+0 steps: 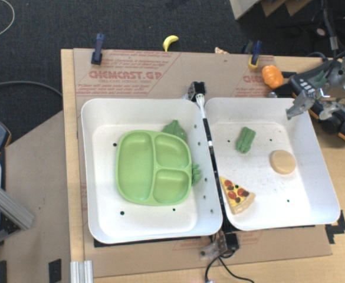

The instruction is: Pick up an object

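The right bin [314,205] holds three toy foods: a green pickle-like piece [245,140] near its back left, a tan round bun [283,161] in the middle right, and a pizza slice [237,194] by the front left corner. My gripper [311,106] hovers over the bin's back right corner, up and to the right of the bun. It is open with nothing between its fingers. It touches none of the foods.
In the left bin [95,158] lies a green divided plate [154,167], with a green leafy toy [175,128] at its back edge and a small green bit [195,173] at its right. An orange toy [272,76] and a yellow banana [170,41] lie beyond the bins.
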